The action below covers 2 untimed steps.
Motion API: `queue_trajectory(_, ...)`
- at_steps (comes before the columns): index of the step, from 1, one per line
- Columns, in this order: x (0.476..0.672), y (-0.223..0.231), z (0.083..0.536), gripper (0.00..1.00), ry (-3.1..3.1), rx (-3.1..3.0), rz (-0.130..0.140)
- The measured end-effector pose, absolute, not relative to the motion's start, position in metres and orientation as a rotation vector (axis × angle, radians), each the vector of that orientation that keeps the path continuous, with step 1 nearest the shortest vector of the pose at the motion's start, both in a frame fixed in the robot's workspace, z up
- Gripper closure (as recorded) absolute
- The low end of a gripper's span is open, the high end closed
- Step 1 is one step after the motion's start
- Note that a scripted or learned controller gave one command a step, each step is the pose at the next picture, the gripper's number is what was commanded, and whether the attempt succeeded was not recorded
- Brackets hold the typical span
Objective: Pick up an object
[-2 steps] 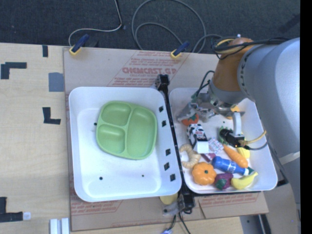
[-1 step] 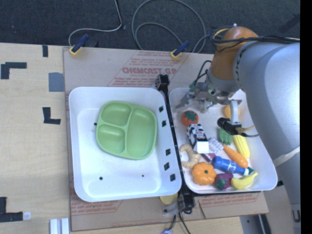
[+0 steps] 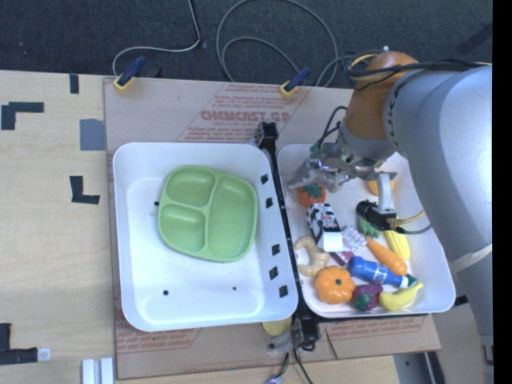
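where the right bin [image 3: 436, 250] runs nearest the camera, along its lower wall, sit an orange pumpkin toy [image 3: 334, 285], a dark purple piece [image 3: 366, 298] just right of it and a yellow banana [image 3: 400, 296] at the bin's lower right corner. just above those, toward the bin's middle, lie a blue bottle-like toy [image 3: 374, 271], an orange carrot [image 3: 386, 256] slanting over it, a yellow corn cob [image 3: 398, 242] near the right wall, and a pale pretzel shape [image 3: 310, 254] by the left wall — all crowded together, many touching. a black-and-white toy [image 3: 322, 218] stands at the bin's centre-left, with a small pink-and-white packet [image 3: 353, 238] beside it. further up the bin, a red tomato with a green top [image 3: 312, 194] rests close to the left wall, apart from the pile.

the gripper [image 3: 326, 169] hangs over the bin's upper part, directly above the tomato; whether its claw is spread or pressed together cannot be told, and nothing is seen pinched in it. behind it the grey arm [image 3: 440, 134] with its orange band [image 3: 370, 106] covers the bin's far right corner.

left of this bin, across the black divider, the left bin [image 3: 140, 294] holds a green sectioned plate [image 3: 207, 212].
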<state>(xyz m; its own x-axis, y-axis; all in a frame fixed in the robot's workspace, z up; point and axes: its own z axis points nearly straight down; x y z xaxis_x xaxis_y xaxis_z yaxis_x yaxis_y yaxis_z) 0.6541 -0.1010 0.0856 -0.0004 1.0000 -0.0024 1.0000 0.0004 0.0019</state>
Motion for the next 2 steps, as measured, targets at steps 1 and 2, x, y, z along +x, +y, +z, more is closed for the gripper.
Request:
queue_trajectory(1,0.6547,-0.101,0.0955,1.0,2.22,2.218,0.0)
queue_trajectory(2,0.6549,-0.101,0.0959,0.0,2.22,2.217,0.0)
